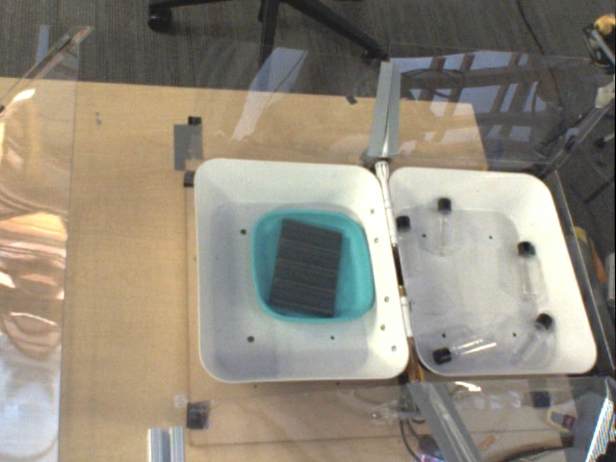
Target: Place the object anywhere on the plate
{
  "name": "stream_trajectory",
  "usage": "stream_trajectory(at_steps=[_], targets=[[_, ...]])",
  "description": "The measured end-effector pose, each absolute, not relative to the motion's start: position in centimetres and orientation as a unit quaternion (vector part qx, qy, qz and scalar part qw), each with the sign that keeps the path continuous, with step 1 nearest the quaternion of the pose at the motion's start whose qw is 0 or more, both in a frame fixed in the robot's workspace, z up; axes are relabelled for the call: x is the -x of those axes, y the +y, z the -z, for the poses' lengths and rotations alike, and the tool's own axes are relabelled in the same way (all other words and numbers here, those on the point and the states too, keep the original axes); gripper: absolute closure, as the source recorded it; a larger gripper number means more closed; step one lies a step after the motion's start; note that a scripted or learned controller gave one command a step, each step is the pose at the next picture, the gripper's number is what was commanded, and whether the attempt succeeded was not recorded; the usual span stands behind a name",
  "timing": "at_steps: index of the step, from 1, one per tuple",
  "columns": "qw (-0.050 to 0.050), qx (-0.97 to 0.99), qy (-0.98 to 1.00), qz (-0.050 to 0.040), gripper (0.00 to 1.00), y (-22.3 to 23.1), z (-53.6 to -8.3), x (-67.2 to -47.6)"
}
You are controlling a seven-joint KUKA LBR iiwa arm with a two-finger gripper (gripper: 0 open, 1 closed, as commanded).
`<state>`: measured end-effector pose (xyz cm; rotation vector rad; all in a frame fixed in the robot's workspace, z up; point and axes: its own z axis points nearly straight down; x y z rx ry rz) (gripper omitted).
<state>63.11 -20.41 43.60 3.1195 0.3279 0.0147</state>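
Dark block (307,268) within teal plate (359,268) rim

Bright, slightly soft, glare at left.

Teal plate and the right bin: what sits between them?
In the camera view, past the teal plate comes bare left bin floor, then the two bins' adjoining rims. The dark ribbed block lies on the plate.
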Motion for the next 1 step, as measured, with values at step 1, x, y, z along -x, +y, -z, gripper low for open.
stream_trajectory(at_steps=[1], targets=[[0.002, -0.995, 0.103, -0.0044, 0.0, -20.5, -43.65, -57.92]])
